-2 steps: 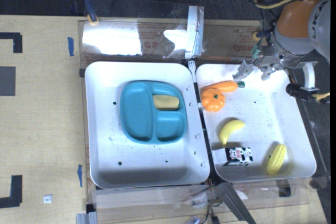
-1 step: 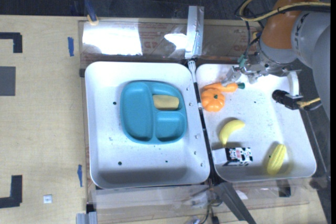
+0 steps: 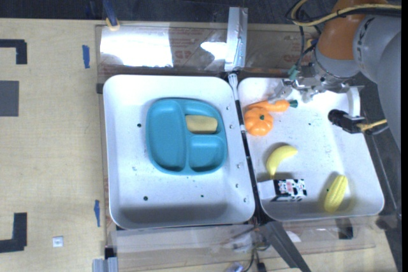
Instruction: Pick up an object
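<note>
Carrot (image 3: 275,106), orange with a green tip, lies at the back of the right bin (image 3: 357,162), touching the small pumpkin (image 3: 259,121) just in front of it. The gripper (image 3: 299,87) hangs just beyond the carrot's green end, near the bin's back wall; whether its fingers are spread or closed cannot be told. Nearer than the pumpkin lie a banana (image 3: 279,157), a black-and-white toy cow (image 3: 291,188) and a lemon (image 3: 335,192). Left of the pumpkin, the other bin (image 3: 127,200) holds a blue divided plate (image 3: 172,137) with a yellow piece (image 3: 201,124) in it

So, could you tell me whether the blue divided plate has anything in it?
Yes: the blue plate holds a yellow sponge-like piece in its upper right compartment.
</note>
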